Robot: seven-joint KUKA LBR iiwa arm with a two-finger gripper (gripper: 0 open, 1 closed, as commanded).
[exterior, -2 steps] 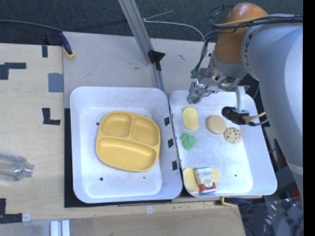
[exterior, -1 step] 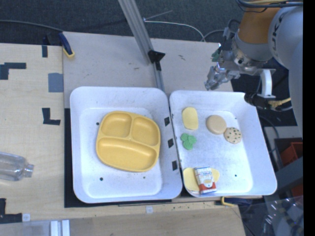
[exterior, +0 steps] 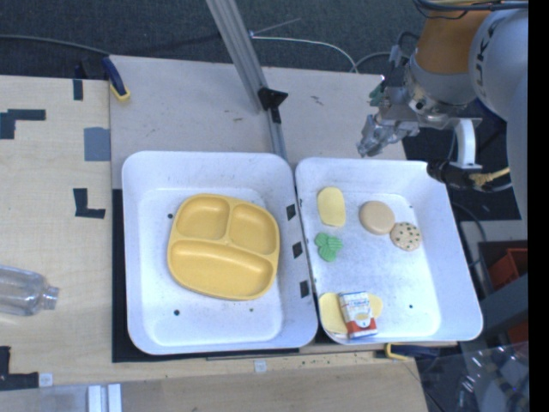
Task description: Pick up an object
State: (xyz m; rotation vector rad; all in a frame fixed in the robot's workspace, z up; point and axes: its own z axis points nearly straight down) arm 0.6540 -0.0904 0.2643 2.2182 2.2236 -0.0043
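Up at the frame's upper right, my pincer (exterior: 371, 144) hangs above the right white bin (exterior: 429, 316); its spread I cannot tell. Nothing lifted: the round tan cookie (exterior: 376, 216) lies mid-bin.

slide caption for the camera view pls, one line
KUKA gripper above the right bin's far edge; bin holds cookie and small carton; yellow tray in the left bin.
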